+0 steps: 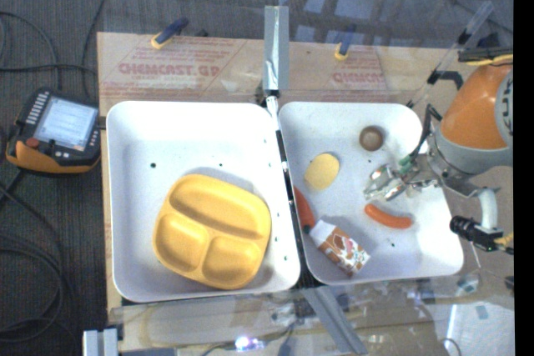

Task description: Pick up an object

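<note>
The orange-banded grey arm rises closest to the lens, coming in from the right edge above the right shallow white bin. At its end the metallic two-finger gripper hangs low over the middle of that bin; it is a glinting tangle at this slant, so I cannot tell how its tips stand, and nothing can be seen caught in it.

Just below and to the right of the gripper lies a small orange-red sausage-shaped toy, near it but seemingly apart. Up and to the left sits a brown round ball-like object, and farther left a pale yellow oval piece. A slim red-orange stick-shaped item lies along the bin's left wall, and a small printed red and white carton rests tilted near the front. Across the divider, the left shallow white bin carries a yellow plastic compartment tray, well apart from the gripper.

By my judgement this is the approach or descent stage: no object is lifted. The sausage toy looks the likeliest target, though the pick could be any of these. The next move calls for centring over one item and closing squarely on it.

The arm's upper body is cut off at the right edge, and whether the gripper touches the bin floor is hard to make out
</note>
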{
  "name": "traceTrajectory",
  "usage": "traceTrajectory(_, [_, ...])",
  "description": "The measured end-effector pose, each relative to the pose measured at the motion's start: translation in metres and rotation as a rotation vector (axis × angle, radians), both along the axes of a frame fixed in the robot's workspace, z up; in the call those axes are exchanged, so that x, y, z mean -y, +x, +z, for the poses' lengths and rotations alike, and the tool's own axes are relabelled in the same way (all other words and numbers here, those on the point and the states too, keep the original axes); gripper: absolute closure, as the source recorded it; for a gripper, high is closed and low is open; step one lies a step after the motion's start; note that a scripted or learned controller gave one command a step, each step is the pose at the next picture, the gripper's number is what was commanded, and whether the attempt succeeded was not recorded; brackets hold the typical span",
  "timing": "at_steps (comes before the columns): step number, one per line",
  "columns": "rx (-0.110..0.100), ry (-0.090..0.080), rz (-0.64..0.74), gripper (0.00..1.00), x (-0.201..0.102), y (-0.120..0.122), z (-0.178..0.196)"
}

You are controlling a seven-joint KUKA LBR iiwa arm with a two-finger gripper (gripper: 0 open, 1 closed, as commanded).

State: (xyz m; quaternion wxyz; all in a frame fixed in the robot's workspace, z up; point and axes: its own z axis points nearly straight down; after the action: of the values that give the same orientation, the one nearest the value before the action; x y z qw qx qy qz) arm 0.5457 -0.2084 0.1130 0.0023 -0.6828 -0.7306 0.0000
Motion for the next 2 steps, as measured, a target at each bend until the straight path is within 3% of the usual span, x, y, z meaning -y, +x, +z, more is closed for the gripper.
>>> traceTrajectory(1, [0.012, 0.009, -0.031, 0.00, 0.0052, 0.0171, -0.0196])
traceTrajectory(2, [0.018, 0.001, -0.031, 1.00, 0.0092, 0.0184, -0.0132])
